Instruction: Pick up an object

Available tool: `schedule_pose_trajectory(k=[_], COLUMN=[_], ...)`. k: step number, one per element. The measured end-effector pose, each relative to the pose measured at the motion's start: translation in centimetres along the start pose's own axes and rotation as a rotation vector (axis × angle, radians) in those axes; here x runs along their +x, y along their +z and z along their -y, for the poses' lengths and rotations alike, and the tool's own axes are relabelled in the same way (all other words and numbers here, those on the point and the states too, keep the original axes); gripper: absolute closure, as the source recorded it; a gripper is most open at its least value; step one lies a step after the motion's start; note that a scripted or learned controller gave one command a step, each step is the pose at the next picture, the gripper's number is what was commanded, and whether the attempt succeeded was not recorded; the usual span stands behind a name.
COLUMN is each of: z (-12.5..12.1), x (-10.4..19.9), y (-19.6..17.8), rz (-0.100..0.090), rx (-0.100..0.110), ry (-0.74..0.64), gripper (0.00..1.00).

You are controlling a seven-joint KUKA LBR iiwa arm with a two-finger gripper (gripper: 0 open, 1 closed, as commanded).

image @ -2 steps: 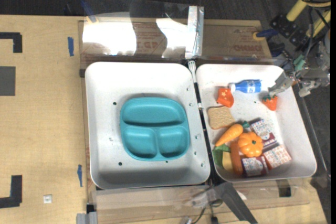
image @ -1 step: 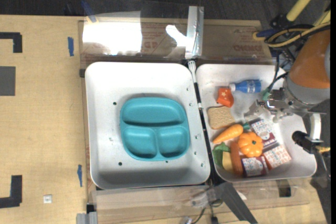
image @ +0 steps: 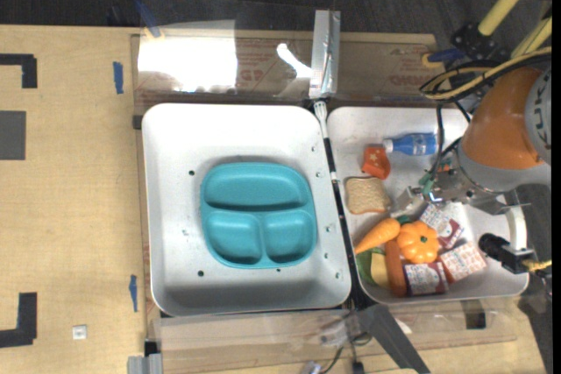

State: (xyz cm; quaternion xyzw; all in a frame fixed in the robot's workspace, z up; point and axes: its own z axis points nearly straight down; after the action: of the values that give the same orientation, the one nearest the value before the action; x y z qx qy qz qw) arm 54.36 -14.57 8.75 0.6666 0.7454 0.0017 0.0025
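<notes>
The right bin (image: 351, 123) holds a small water bottle (image: 410, 143), a red toy piece (image: 376, 161), a slice of bread (image: 365, 195), a carrot (image: 379, 235), an orange pumpkin-like toy (image: 418, 243) and several red-and-white packets (image: 459, 262). A yellow-green item (image: 379, 269) lies under the carrot. My gripper (image: 427, 191) is low in the right bin, just above the packets and the orange toy and to the right of the bread. The grey wrist hides much of it.
The left bin (image: 166, 215) bears a teal divided plate (image: 259, 212). A clear sheet and a metal bracket (image: 323, 52) stand behind the bins. Yellow and black cables (image: 478, 66) lie at the back right. A cardboard surface (image: 61, 206) spreads to the left.
</notes>
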Motion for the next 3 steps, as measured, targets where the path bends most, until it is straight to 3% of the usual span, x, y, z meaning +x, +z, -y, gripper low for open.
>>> schedule_pose_trajectory(k=[1, 2, 3], z=[5.9, 5.8, 6.0], x=[3.5, 4.7, 2.5], y=[-0.1, -6.0, -0.1], rz=[-0.001, -0.001, -0.003], rx=[-0.001, 0.001, 0.000], ry=[0.007, -0.026, -0.187], gripper=[0.00, 0.00, 0.00])
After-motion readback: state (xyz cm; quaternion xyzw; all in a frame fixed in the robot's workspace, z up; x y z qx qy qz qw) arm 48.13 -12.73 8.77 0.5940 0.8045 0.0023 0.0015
